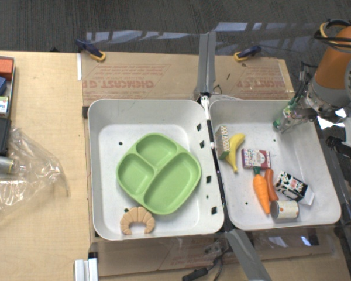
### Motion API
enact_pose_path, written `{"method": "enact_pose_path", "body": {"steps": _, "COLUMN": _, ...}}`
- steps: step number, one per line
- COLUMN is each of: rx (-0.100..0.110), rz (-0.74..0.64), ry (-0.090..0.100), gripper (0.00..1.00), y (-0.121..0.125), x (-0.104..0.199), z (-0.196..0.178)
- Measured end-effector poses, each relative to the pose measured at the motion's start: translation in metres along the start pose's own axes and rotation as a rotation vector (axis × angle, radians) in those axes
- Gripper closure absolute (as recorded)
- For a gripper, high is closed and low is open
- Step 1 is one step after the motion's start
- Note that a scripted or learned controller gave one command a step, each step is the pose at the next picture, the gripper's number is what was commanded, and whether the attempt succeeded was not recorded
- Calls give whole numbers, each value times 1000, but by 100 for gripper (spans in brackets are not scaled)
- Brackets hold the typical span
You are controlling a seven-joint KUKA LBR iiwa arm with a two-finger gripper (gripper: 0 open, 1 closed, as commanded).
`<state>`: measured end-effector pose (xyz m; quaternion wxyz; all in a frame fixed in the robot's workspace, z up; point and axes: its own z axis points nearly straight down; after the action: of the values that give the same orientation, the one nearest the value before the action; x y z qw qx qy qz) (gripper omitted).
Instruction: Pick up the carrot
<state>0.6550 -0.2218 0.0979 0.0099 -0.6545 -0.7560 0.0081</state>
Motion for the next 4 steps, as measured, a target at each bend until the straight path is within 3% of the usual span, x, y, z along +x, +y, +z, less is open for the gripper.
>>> {"method": "enact_pose_path", "body": {"steps": 1, "rx": -9, "rz": 4, "ry": -3, "gripper": 100, "y": 1, "x": 8, "z": 10}}
{"method": "enact_pose_path", "body": {"steps": 3, "rx": -3, "rz": 3, "ry": -3, "gripper": 100, "y": 0, "x": 7, "z": -3}}
{"method": "enact_pose_path", "body": {"steps": 4, "rx": -4, "rz": 36, "ry": 2, "gripper": 100, "y": -1, "x": -2, "z": 13}}
